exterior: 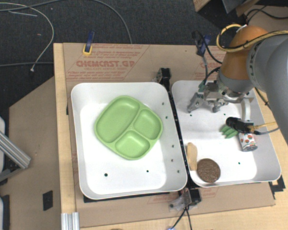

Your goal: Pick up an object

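Spanning cardboard bench [110,61], dark carpet [29,32]

Red printed lettering is seen on the flat brown cardboard sheet [110,61] under the two bins; along its far edge the large word "CHEMCAST" is read, followed by letters resembling "GP", partly cut off by the left bin. Smaller red lines above and below it are too blurred to be read.

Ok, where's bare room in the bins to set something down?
Left bin: bare floor all around the green plate, widest below it. Right bin: crowded near the gripper, the can and the brown disc; small gap mid-floor.
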